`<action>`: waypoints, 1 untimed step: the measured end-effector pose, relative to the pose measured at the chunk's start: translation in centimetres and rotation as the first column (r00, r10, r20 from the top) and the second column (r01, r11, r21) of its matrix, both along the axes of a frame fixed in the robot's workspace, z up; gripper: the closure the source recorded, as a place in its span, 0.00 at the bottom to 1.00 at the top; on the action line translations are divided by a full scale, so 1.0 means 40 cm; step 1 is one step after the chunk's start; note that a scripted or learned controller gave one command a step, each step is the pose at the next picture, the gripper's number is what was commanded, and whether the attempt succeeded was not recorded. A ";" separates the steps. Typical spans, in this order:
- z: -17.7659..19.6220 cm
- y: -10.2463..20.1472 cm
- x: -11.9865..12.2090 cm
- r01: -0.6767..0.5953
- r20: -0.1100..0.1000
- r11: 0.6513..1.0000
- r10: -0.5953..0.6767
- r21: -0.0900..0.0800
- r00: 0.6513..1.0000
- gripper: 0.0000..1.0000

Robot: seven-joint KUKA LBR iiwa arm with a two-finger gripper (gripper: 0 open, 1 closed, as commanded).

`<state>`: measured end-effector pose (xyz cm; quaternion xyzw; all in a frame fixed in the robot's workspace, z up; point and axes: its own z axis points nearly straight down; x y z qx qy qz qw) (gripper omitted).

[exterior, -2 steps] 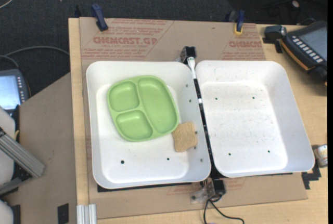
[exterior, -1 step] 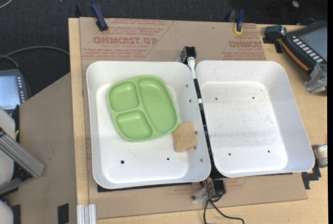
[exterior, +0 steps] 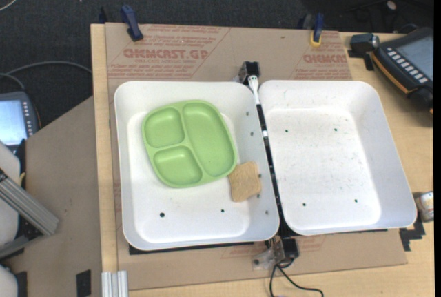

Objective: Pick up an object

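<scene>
Two things in left bin: green plate, sponge touching its lower-right rim | my reach comes from right, sponge nearer | gripper state: cannot tell

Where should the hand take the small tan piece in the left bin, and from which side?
Grip the tan piece across its free lower-right part, coming straight down from above. It lies flat on the left bin floor, and its upper-left edge sits against the green tray, which likely blocks a finger there.

green tray smooth plastic | tan block rough, matt | bins matt white
</scene>
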<state>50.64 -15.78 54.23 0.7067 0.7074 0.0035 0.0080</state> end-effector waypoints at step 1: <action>-0.295 -0.021 -0.073 0.005 -0.029 1.000 -0.004 0.010 1.000 1.00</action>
